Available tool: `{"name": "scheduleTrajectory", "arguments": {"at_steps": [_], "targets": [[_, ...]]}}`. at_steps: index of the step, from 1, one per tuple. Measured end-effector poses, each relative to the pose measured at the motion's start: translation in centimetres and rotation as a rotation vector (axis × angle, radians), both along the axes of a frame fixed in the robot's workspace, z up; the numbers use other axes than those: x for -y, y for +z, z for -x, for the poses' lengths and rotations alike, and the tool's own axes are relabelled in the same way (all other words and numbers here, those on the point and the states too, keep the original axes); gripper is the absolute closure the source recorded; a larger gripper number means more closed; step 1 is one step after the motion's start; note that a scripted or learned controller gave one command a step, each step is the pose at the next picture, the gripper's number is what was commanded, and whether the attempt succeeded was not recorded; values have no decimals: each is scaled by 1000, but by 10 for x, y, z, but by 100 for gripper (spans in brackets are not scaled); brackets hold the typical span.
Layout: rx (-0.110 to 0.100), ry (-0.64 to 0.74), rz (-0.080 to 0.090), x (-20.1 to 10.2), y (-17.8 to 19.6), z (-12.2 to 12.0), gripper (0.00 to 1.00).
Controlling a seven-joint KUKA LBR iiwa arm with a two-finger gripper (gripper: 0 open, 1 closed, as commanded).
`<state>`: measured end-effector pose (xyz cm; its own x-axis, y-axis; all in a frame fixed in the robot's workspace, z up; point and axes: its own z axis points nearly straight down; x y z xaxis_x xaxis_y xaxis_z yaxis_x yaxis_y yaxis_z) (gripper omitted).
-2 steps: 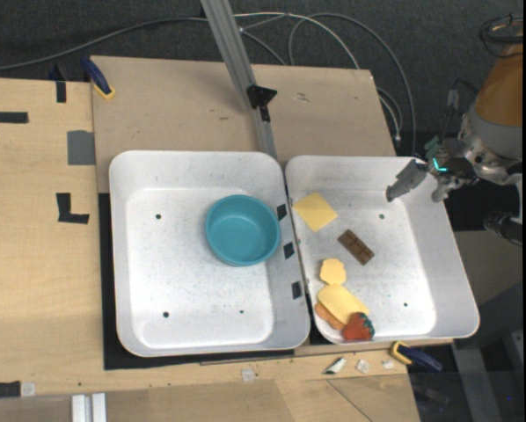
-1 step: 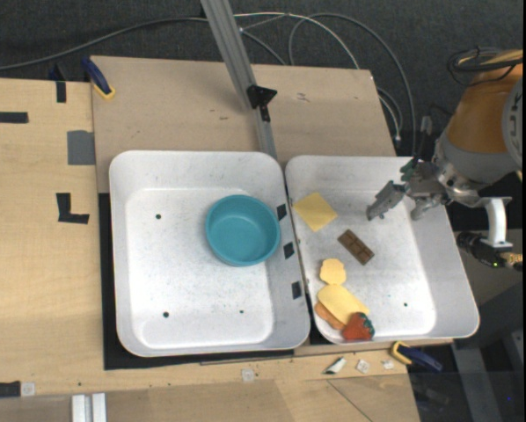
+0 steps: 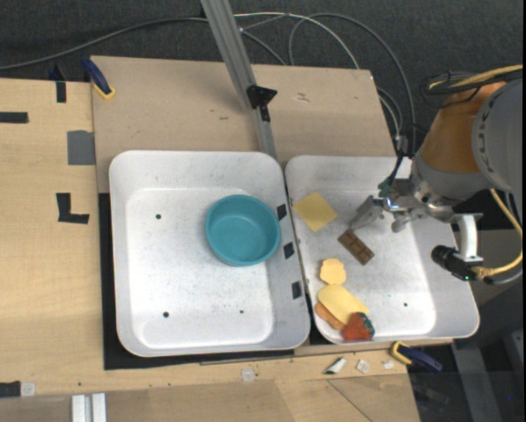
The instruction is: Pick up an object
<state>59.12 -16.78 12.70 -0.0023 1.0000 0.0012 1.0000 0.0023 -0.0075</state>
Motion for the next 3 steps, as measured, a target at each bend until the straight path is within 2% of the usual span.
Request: {"name": "scheduleTrajectory", "arguments": {"at_steps": [1, 2, 3], "targets": [[8, 0, 3, -1, -39, 0, 0], [8, 1, 2, -1, -28, -1, 100], [10, -2, 2, 3, 16, 0, 100]]}}
